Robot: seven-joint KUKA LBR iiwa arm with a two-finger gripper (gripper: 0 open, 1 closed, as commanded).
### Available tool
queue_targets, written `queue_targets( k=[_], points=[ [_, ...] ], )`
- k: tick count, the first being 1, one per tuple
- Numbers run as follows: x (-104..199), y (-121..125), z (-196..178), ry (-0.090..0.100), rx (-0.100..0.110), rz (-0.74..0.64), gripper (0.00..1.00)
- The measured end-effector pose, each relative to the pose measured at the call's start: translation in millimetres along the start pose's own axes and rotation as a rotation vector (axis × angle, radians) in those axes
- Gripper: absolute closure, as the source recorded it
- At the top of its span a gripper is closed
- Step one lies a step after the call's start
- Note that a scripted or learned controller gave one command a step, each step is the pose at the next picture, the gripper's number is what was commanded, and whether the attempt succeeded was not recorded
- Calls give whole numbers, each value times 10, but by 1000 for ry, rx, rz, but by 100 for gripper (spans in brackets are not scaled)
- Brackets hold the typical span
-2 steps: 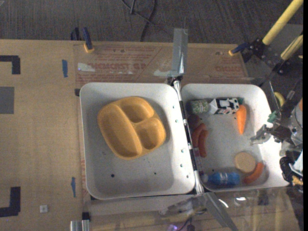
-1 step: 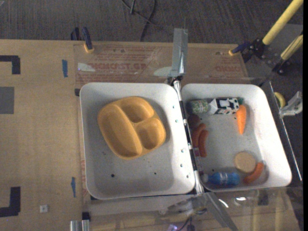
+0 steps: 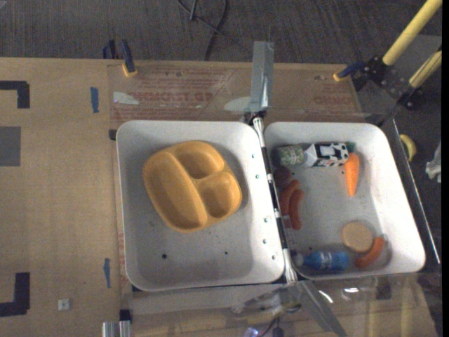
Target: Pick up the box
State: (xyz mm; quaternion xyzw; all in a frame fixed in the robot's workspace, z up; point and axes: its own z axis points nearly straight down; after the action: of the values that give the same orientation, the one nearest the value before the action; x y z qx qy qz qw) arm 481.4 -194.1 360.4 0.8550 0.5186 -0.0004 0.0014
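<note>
Box (image 3: 319,154) lies on its side by the far wall of the right bin (image 3: 401,188). I see a small carton, green at one end, black-and-white patched at the other, with a carrot (image 3: 352,174) just beside it. The gripper's state I cannot tell.

We see even, moderately bright overhead light. The two white bins (image 3: 133,188) glare softly, and the yellow tray (image 3: 191,185) casts only a faint shadow. Focus is soft throughout, and the top floor strip is dim and grainy.
</note>
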Motion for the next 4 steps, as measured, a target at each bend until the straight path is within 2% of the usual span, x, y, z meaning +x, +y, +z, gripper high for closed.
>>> queue_targets(
  k=[1,2,3,4],
  points=[
    [-148,51,1628,2,3,0,100],
    [280,224,1558,2,2,49,100],
    [-114,32,2692,3,3,120,100],
    [-113,29,2603,2,4,121,100]
  ],
)
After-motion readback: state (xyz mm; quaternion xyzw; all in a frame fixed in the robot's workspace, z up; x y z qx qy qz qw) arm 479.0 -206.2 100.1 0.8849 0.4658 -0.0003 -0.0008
